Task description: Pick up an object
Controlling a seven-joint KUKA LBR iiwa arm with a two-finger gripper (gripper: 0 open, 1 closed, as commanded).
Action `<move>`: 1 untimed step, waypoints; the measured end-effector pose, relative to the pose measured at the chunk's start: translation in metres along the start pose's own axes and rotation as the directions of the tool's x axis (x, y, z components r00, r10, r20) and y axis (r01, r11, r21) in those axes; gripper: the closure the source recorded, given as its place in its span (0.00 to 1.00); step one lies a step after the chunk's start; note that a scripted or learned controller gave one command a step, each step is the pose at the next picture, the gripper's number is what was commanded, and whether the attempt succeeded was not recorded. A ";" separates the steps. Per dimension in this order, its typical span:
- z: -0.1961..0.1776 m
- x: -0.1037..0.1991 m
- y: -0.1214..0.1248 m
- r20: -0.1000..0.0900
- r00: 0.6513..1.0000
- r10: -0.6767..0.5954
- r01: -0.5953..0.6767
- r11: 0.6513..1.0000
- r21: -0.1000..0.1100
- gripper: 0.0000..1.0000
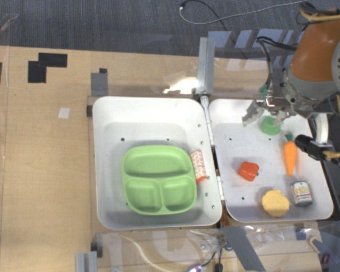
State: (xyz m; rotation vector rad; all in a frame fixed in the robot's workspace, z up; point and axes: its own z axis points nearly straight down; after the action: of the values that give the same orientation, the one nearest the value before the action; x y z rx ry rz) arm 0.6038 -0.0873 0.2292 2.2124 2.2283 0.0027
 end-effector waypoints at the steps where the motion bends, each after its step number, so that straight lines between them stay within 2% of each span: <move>1: -0.011 -0.086 -0.035 0.002 1.000 0.029 -0.029 1.000 -0.002 0.00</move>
State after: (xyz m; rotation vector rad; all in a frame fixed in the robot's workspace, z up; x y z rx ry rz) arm 0.5693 -0.1735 0.2406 2.2425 2.1945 0.0032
